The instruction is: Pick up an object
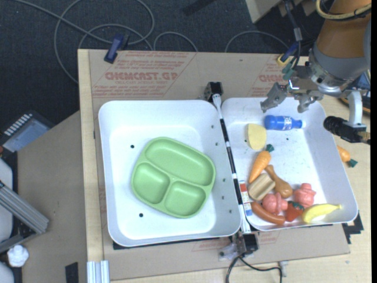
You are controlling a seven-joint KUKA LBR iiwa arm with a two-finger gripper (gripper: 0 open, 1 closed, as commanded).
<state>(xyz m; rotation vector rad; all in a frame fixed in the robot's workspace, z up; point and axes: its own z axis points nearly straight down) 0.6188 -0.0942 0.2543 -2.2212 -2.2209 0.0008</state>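
Blue bottle (pixel 283 122) lying untouched at the far end of the right bin (pixel 337 158), not picked yet. Gripper (pixel 291 101) hovering just above it, jaws spread wide, holding nothing. Whole grab left to do.

The arm reaches in from the right — gripper (pixel 290 101) pointing down, fingers spread apart.

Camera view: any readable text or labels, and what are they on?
"CHEMCAST G.P" in red, on the brown board under the bins, left of centre.
"CHEMC..." repeats on the same board at right, cut off by the end effector.
Blue bottle: any label too small to read.
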